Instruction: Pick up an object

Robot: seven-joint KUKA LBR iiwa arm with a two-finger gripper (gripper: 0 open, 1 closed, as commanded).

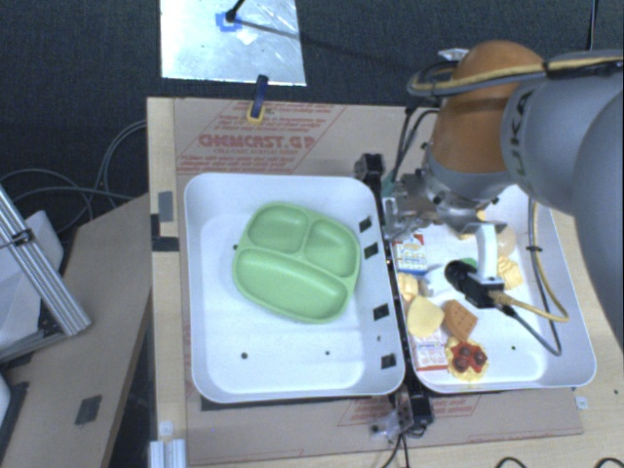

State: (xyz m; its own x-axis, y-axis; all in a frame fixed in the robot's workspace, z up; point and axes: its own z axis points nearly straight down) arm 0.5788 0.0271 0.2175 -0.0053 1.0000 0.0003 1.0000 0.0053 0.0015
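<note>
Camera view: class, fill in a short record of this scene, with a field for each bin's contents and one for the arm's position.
left bin: one green divided plate
right bin: small food-like items, among them a yellow piece, a brown piece and a red piece
arm: above the right bin's far half
</note>
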